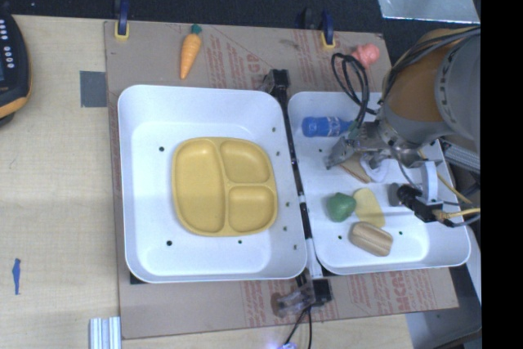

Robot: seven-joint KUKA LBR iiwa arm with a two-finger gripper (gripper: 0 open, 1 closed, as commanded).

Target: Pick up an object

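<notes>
Arm point(433, 94) over right bin point(327, 249), gripper point(353, 153) low among toys.
Fingers: can't tell if open or shut. Round green toy point(341, 206), blue bottle point(325, 127), tan loaf point(371, 239) nearby; yellow 3-part tray point(224, 185) in left bin point(139, 249).

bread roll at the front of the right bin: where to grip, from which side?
Take the bread roll across its short width at the middle, coming straight down. It lies flat, long axis roughly left to right, with bare bin floor in front. The yellow wedge sits close behind, so keep the fingers clear of it.
</notes>
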